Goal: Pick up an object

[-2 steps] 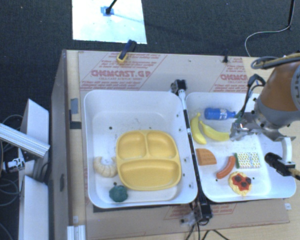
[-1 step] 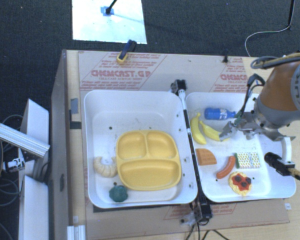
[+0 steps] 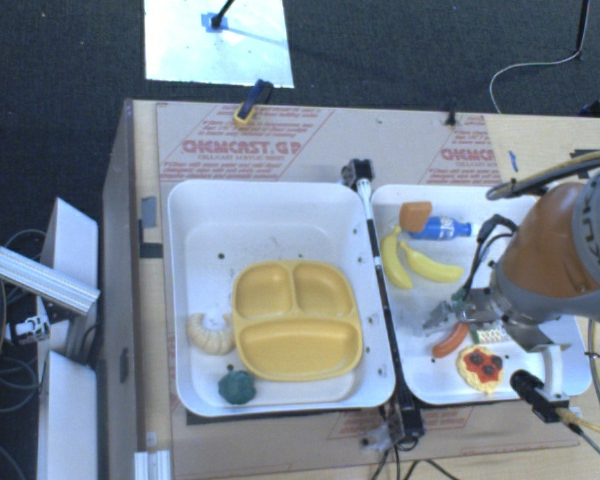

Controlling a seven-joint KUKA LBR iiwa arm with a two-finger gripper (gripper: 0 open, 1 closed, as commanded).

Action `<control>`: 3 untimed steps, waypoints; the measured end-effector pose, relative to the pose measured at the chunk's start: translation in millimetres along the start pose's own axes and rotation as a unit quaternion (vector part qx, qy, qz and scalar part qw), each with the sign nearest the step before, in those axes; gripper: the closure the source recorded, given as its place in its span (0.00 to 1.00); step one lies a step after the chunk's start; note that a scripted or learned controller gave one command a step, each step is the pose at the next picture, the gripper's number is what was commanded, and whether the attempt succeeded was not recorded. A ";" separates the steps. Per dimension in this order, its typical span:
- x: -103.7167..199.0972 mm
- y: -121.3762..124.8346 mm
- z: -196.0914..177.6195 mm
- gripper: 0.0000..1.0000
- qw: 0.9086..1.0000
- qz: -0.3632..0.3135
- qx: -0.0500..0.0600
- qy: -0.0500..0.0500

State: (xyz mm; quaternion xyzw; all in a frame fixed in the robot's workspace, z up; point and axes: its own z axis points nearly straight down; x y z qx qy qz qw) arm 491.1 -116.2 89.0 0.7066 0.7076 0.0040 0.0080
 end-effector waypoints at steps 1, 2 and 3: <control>1.3 0.0 0.1 0.00 1.000 0.001 0.000 -0.001; 2.6 0.0 0.0 0.00 1.000 0.001 -0.001 -0.001; 1.8 0.0 0.2 0.00 1.000 0.001 -0.001 -0.001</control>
